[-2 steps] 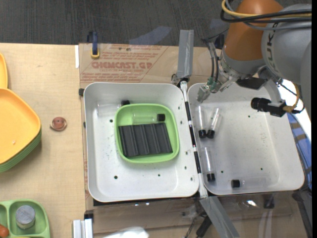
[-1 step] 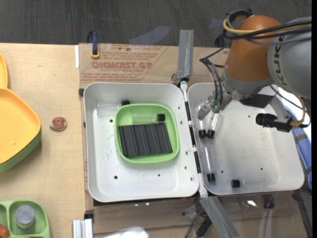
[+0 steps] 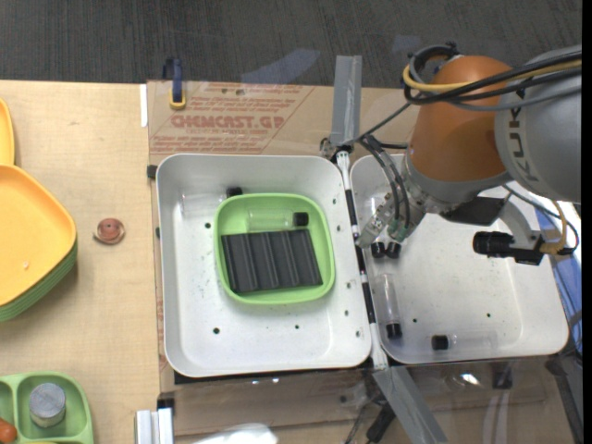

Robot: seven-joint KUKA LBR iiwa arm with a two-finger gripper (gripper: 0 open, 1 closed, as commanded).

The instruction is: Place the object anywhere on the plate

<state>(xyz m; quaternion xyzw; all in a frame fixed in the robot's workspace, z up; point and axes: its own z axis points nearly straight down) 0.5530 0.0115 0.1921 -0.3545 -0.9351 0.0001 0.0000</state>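
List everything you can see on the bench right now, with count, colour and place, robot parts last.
Bins: 2, white, side by side; left bin, right bin.
Plate: 1, green, square, in the left bin.
Ridged block: 1, dark grey, lying on the plate.
Small dark piece: 1, on the plate's upper right.
Small dark piece: 1, right bin, near its front wall.
Yellow dishes: a stack, far left.
Small round disc: 1, reddish brown, on the wood left of the bins.
Arm: 1, grey with an orange band, over the right bin.
Gripper: 1, at the right bin's left side.
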